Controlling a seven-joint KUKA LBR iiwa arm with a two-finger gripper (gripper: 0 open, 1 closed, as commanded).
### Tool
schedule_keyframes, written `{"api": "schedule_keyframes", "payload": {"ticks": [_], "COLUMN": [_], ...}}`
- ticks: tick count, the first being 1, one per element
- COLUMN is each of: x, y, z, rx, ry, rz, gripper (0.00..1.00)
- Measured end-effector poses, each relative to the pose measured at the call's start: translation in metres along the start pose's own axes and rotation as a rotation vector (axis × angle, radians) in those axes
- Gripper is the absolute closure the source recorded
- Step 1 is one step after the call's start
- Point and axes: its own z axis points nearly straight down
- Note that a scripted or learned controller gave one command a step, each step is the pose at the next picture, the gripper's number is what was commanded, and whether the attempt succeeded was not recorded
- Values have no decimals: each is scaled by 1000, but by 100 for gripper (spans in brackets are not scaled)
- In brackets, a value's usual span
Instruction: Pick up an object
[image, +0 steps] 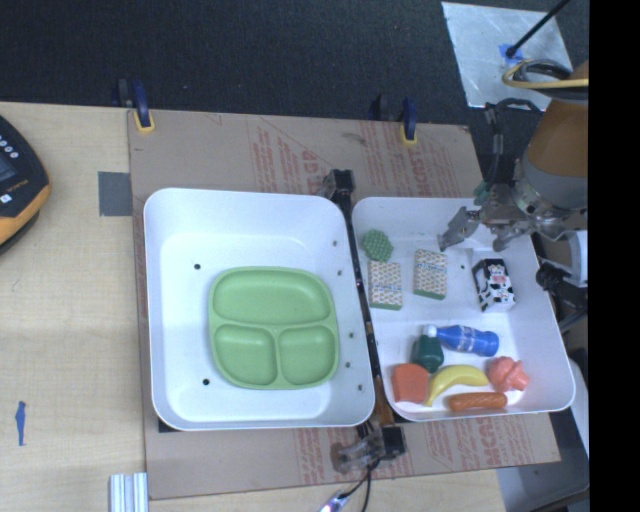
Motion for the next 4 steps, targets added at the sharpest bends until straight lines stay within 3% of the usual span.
{"api": "schedule_keyframes", "payload": {"ticks": [1, 2, 3, 4], "x": [-1, -2, -5, 29], "y": [8, 8, -22, -25], "z": [74, 64, 36, -28], "rx": [-1, 2, 1, 0], "ry": [0, -1, 0, 0], "rz": [-1, -4, 1, -1], "gripper": [0, 100, 100, 100]}}
